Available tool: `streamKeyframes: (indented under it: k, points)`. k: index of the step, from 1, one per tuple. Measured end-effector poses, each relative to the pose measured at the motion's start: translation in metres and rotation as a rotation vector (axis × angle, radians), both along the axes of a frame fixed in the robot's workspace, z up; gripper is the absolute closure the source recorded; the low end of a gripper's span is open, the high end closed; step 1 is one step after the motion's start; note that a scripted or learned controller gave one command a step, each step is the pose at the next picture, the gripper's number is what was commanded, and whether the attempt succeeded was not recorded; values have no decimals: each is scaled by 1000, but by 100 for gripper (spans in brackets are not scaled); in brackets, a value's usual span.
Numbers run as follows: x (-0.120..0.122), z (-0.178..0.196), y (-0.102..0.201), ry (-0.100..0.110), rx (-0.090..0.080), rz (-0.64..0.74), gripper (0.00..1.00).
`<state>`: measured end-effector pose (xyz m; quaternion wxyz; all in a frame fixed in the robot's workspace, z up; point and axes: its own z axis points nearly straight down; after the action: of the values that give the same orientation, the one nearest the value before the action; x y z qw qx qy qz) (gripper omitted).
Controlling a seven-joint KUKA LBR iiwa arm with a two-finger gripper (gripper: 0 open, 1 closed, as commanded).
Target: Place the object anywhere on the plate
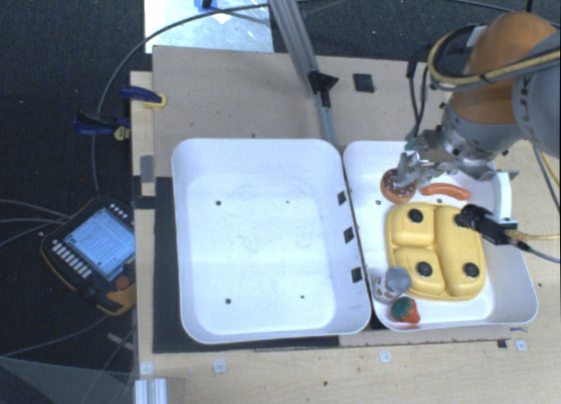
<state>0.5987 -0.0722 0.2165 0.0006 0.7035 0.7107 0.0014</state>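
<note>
A yellow sectioned plate (pixel 414 229) lies in the right bin (pixel 517 301), with small dark spots in its sections. Just behind its far left corner sits a round brown donut-like toy (pixel 396 188). My gripper (pixel 408 172) hangs directly over that toy, its tip at the toy's top edge, and hides part of it. An orange-red sausage toy (pixel 446 190) lies to the right of the donut, behind the plate. A red strawberry toy (pixel 404 309) and a grey round piece (pixel 398 279) rest at the plate's near left corner.
The left bin (pixel 197 183) stands beside the right one, joined by dark clips along the shared wall. A black connector (pixel 480 222) on a cable hangs over the plate's right side. A metal pole (pixel 298 38) slants in from the back. A teach pendant (pixel 92 249) lies off the bench at left.
</note>
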Motion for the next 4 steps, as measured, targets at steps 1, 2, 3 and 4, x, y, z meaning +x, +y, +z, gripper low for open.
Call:
streamKeyframes:
  k: [1, 2, 3, 4]
  points:
    - [4, 10, 52, 1, 0, 0, 100]
    - [19, 1, 106, 0, 0, -1, 100]
    - [33, -4, 163, 0, 1, 1, 100]
    - [40, -8, 218, 0, 1, 0, 100]
